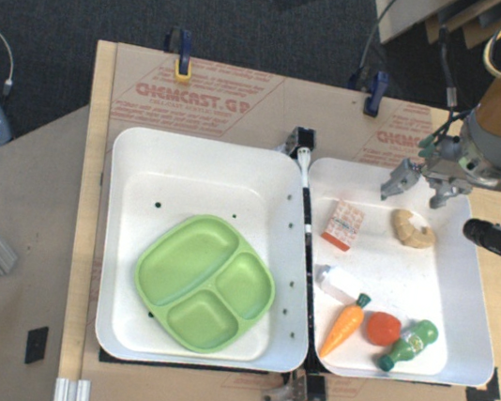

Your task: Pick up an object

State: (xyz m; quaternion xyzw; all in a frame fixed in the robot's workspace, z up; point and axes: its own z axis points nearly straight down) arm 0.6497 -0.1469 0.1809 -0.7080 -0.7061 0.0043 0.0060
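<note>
Nothing lifted yet: gripper at upper right, fingers spread and empty, hovering just above the tan lump in the right bin.

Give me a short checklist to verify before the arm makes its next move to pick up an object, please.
1. Tool fingers spread: ok, open.
2. Tool carries nothing: ok.
3. Nearest target, the beige potato-like piece, lies free of other items: ok.
4. Tool is directly above that piece: not ok, it is toward the bin's far edge.
5. Carrot, tomato and green bottle separated for grasping: not ok, clustered.
6. Height above right bin: cannot tell.
</note>
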